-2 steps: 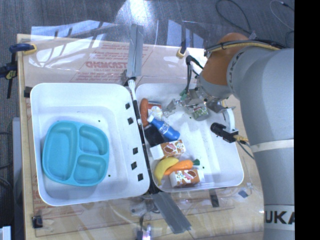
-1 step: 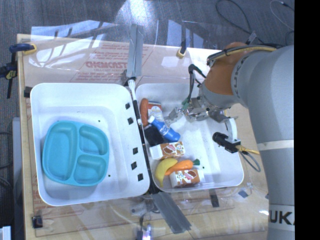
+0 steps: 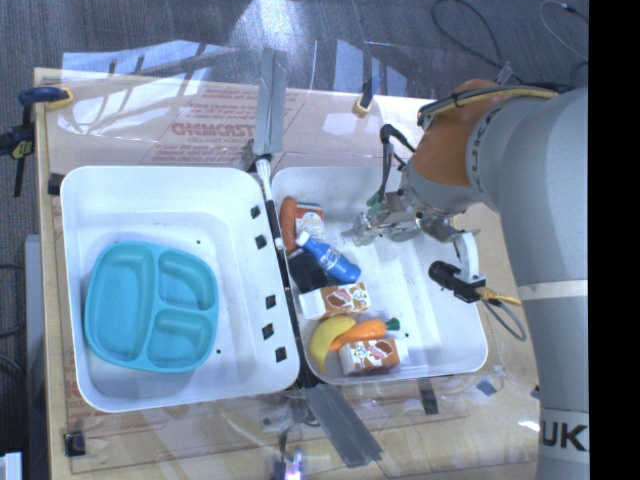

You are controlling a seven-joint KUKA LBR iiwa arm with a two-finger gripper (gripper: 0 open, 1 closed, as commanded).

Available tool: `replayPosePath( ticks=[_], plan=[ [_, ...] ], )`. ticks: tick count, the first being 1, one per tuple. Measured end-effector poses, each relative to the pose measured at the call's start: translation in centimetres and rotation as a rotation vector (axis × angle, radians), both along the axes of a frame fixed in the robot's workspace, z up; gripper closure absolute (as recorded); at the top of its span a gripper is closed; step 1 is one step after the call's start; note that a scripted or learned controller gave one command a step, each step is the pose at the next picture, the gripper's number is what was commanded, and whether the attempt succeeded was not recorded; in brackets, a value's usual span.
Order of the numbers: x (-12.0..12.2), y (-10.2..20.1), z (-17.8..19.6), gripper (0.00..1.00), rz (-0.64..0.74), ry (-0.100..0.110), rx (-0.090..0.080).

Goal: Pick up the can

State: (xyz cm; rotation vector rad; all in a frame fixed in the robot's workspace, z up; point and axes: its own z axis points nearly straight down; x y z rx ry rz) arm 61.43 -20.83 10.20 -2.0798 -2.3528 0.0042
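Blue, white-topped metal can [image 3: 330,259] lying slantwise, just left of and below metal pincer [image 3: 380,223]; pincer state impossible to tell.

Groceries crowd the right bin's [image 3: 470,343] left half; its right floor lies open beneath the arm [image 3: 520,168].

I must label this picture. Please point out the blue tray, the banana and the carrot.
blue tray [image 3: 150,308], camera view, its middle divider.
banana [image 3: 326,336], camera view, middle of the yellow peel.
carrot [image 3: 362,331], camera view, its orange body.
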Motion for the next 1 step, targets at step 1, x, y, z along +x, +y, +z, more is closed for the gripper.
replayPosePath(
  ticks=[1],
  plan=[
    [-0.68,2.86,10.54,1.00,-0.201,-0.001,0.000]
  ],
)
